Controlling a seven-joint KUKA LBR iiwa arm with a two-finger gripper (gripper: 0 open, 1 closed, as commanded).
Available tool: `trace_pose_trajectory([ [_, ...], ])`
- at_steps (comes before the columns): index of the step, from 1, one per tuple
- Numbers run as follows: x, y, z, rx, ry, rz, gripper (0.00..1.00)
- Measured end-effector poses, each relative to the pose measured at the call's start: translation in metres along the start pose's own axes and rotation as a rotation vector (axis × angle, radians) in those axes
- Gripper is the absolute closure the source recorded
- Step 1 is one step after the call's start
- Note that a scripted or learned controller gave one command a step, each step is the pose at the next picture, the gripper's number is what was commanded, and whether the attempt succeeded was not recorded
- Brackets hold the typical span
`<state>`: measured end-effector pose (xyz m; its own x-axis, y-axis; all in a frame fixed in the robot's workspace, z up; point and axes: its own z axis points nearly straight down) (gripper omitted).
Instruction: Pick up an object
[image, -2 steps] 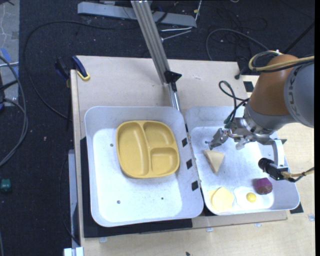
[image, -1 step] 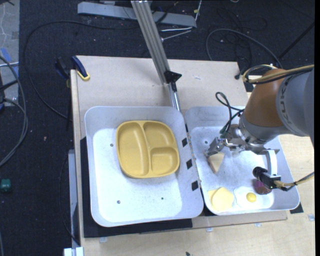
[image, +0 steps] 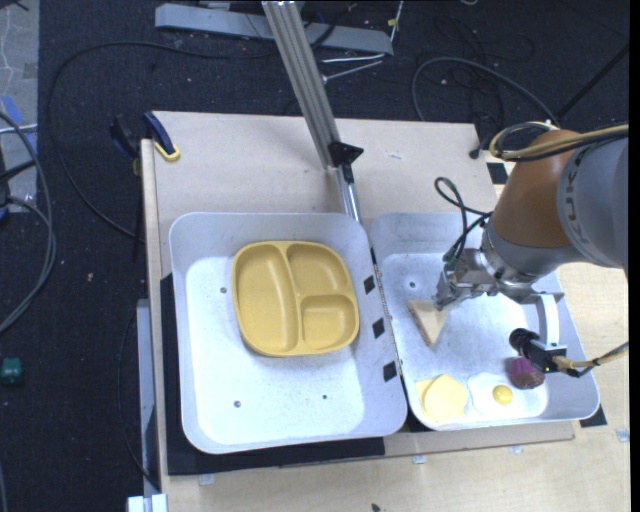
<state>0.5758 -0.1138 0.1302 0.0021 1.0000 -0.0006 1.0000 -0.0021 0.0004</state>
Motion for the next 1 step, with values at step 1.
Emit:
trace_pose_trajectory([
  [1, 0.0037, -0.0021, -0.0436, -0.004, -0.001, -0.004, 1.0],
])
